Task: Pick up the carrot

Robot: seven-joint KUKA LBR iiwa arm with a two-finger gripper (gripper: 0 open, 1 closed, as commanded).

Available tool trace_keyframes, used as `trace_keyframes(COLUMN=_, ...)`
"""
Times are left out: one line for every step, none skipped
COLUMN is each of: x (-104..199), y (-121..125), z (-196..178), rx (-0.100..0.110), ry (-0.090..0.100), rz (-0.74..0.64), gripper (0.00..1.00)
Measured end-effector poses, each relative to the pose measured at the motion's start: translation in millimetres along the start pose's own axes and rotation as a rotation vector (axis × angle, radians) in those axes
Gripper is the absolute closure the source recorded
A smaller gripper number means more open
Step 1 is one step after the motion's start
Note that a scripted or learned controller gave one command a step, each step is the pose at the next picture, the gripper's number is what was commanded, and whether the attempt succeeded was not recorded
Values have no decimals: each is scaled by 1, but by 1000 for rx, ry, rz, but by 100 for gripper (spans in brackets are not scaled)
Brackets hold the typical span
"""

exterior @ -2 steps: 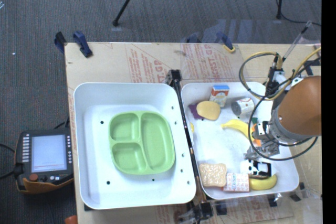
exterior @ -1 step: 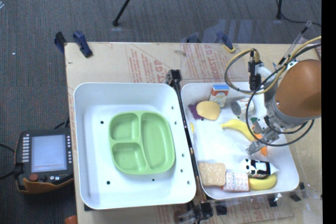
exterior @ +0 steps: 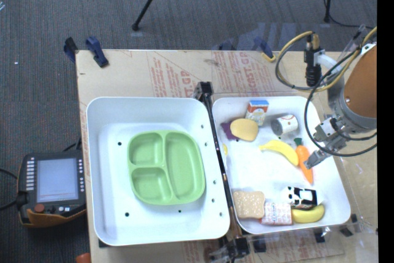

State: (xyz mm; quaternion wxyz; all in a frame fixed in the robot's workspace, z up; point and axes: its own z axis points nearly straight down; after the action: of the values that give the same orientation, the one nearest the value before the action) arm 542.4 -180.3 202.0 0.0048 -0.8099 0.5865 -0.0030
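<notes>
We judge the task as barely started on the grasp itself: the carrot lies flat on the floor of the right bin, near its right wall, just beside the banana, leafy end up toward the small can. It is not lifted. The gripper sits right over the carrot's upper half, low in the bin, arm coming in from the right. Jaws: we cannot tell how far apart they stand, the tip is small and blurs into the orange of the carrot, and we cannot tell if they touch it or just hover above. Nothing shows as clearly held between them. Left to do, as we read it: close on the carrot, lift it clear of the bin. Other stuff in the right bin: a milk carton, a yellow-and-purple toy, a toast slice, a second banana at the near wall. The left bin holds a green divided tray. Both bins rest on the tabletop.
</notes>
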Motion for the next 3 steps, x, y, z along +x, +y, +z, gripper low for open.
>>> trace_keyframes(x=-57, y=-26, z=117, rx=-13, ry=-8, rz=10, gripper=100)
trace_keyframes(x=12, y=-28, z=115, rx=-9, ry=-7, rz=-134, gripper=100)
trace_keyframes(x=-12, y=57, z=109, rx=16, ry=3, rz=-327, gripper=100)
